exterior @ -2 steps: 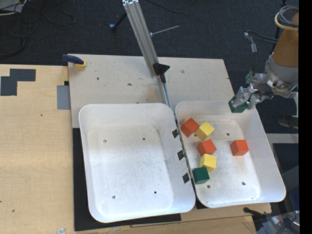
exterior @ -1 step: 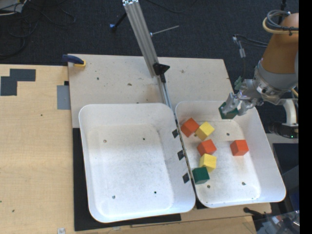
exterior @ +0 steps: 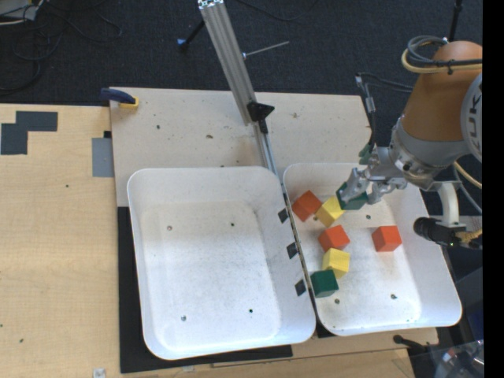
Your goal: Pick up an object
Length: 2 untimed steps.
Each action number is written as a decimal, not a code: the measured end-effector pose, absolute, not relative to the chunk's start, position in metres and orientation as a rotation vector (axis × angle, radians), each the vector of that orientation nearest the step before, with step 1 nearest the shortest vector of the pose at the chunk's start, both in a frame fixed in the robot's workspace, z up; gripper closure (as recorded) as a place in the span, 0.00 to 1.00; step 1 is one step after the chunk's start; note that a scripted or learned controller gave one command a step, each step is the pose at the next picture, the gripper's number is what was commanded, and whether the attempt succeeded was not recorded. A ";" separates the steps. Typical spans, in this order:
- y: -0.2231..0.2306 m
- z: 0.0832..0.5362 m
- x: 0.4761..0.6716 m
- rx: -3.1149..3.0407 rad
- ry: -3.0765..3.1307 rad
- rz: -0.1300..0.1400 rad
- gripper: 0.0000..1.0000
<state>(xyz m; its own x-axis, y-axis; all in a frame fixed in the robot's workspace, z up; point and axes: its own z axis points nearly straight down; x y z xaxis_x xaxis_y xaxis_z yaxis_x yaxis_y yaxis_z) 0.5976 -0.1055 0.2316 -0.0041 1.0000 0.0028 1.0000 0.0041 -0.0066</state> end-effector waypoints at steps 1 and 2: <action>-0.055 0.220 0.573 -2.211 -2.221 0.005 1.00; -0.006 0.212 0.547 -2.212 -2.220 0.006 1.00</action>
